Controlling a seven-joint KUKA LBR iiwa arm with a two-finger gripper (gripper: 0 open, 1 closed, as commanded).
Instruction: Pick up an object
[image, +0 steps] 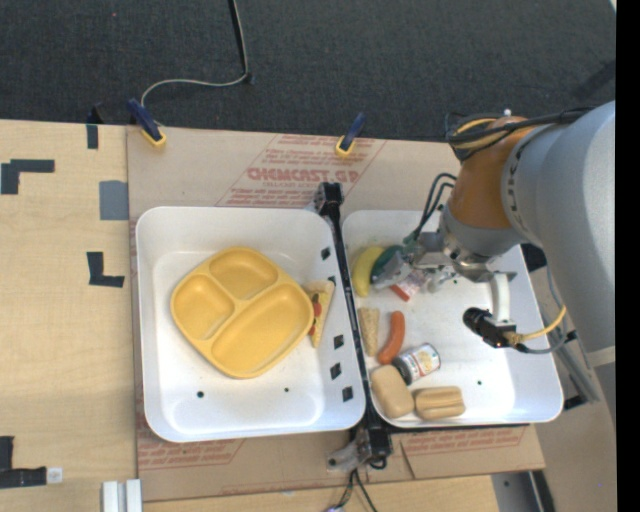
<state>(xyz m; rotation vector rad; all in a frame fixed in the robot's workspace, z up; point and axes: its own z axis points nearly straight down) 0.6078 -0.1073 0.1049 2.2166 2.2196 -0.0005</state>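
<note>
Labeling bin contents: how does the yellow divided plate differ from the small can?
The yellow divided plate lies flat in the left bin; the small can lies on its side in the right bin. The plate is far bigger. Plate plain yellow; can labelled, dark-lidded.

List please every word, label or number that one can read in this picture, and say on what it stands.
"CHEMCAST GP": red print, upside down to the camera, on the brown sheet under the bins; the smaller red lines around it are too blurred to read.
Small jar in the right bin: it has a label, too small to read.
Black marks on the wooden bench: shapes, not letters.
</note>
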